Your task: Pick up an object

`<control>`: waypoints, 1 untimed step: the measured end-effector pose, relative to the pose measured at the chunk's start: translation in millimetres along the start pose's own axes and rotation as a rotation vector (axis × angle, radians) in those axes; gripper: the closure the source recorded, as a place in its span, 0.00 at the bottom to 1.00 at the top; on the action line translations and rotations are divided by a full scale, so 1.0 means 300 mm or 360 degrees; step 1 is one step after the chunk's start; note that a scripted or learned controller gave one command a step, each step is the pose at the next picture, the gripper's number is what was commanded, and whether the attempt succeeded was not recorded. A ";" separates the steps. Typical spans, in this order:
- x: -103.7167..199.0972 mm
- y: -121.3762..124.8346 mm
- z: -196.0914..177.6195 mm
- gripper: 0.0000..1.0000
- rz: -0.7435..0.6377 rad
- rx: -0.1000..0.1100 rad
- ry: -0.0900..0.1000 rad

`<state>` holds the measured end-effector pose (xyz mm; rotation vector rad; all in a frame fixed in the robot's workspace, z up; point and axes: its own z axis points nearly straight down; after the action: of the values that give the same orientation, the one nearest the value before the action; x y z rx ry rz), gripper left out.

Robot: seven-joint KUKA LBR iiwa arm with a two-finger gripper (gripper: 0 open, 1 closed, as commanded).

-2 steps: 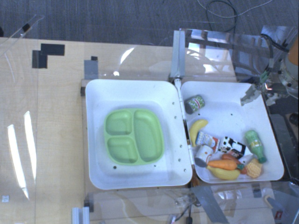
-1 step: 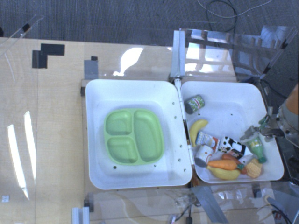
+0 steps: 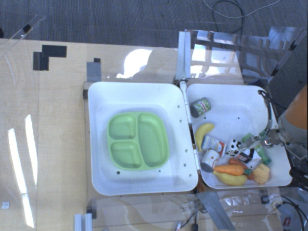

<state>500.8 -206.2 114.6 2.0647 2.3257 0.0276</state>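
Observation:
The right white bin (image 3: 231, 93) holds a heap of toy food along its near side. There is a green-labelled can (image 3: 200, 107), a banana (image 3: 203, 134), a small carton (image 3: 213, 144), an orange carrot (image 3: 230, 169), a second yellow piece (image 3: 231, 179), a corn cob (image 3: 261, 173) and a black-and-white toy (image 3: 234, 148). My gripper (image 3: 264, 139) reaches in from the right edge, low over the right end of the heap. It is beside small green pieces (image 3: 247, 139), and the arm (image 3: 294, 117) hides part of it.
A green divided plate (image 3: 138, 140) lies in the left white bin (image 3: 130, 93). A clear plastic frame (image 3: 211, 47) stands behind the right bin. A black cable (image 3: 266, 105) runs along the right bin's far right rim. Wooden bench lies to the left.

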 end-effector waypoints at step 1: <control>-0.002 0.088 0.089 0.00 0.0102 0.0035 0.0014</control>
<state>528.2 -204.0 88.7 2.1535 2.2740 0.0125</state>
